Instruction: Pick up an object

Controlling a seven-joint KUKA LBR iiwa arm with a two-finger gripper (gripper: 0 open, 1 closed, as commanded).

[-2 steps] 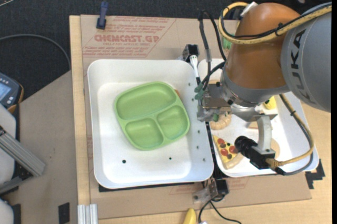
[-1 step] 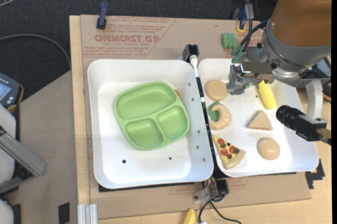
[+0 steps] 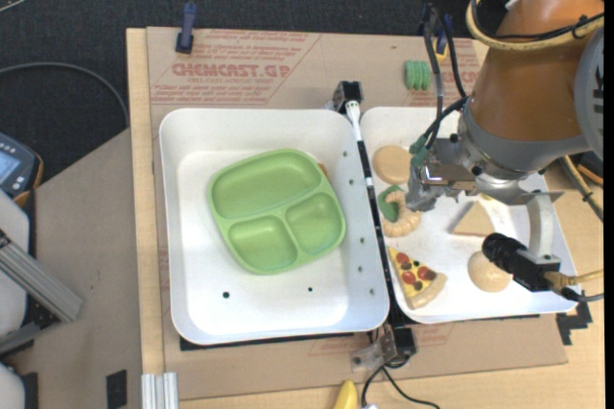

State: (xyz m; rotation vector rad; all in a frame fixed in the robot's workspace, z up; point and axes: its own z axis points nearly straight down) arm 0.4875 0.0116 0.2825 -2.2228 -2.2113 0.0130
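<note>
Over the left part of the right bin (image 3: 456, 253), gripper (image 3: 420, 198) hangs just beside a green ring (image 3: 389, 204) and a curved tan pastry toy (image 3: 404, 226). Open or closed, cannot tell. Same bin: round tan bun (image 3: 390, 163), pizza slice (image 3: 419, 278), pale wedge (image 3: 470, 222), beige ball (image 3: 485, 276). Left bin (image 3: 201, 282) holds a green divided plate (image 3: 276, 210).
</note>
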